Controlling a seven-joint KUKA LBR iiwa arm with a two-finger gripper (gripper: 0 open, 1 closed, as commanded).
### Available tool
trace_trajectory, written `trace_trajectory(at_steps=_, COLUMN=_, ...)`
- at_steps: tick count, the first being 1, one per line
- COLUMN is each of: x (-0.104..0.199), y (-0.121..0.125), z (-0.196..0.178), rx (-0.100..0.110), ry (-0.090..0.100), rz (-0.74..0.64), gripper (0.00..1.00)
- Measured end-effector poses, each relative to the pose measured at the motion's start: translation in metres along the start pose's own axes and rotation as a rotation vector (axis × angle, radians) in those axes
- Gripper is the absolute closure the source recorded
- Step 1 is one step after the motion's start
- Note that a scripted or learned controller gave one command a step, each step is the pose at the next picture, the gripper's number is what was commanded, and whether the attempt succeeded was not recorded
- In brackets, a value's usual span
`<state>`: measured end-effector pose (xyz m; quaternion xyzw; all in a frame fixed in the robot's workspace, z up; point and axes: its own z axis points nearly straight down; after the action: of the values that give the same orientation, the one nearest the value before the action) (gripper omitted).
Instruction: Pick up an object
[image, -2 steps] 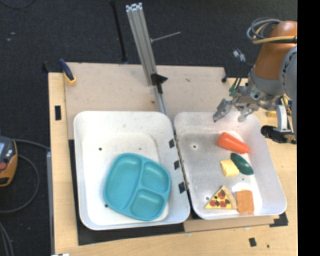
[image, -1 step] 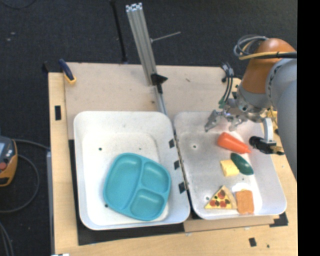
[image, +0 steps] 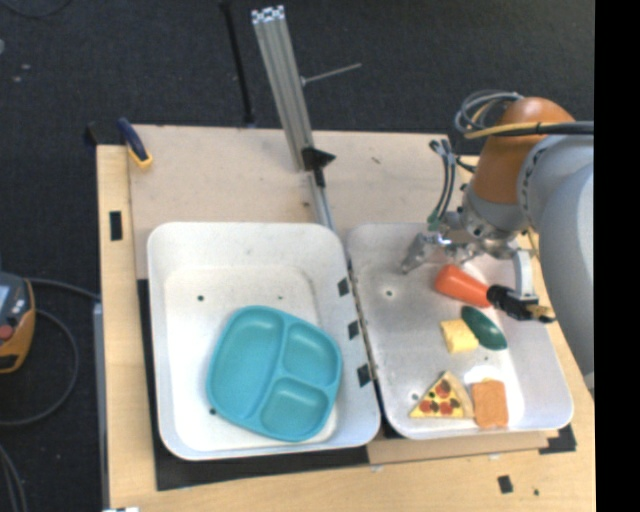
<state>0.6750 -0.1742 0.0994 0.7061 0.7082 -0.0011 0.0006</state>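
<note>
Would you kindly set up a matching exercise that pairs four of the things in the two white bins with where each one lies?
Things:
1. turquoise divided plastic plate
2. orange toy carrot
3. triangular toy pizza slice
4. dark green oval piece

Places:
A. near edge of the right bin, beside an orange-brown slab
B. left bin
C. right bin, touching a yellow block
D. right bin, just below the gripper

Pairs: 1-B, 2-D, 3-A, 4-C
</note>
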Motion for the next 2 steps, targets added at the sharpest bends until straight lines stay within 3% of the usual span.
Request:
trace_trajectory(at_steps=1, x=-0.001, y=0.002, z=-0.015, rx=-0.007, ry=-0.004, rz=-0.001, gripper=1.00)
trace_trajectory(at_steps=2, x=-0.004, y=-0.005, z=-0.076, rx=-0.008, ry=0.000, rz=0.004, gripper=1.00)
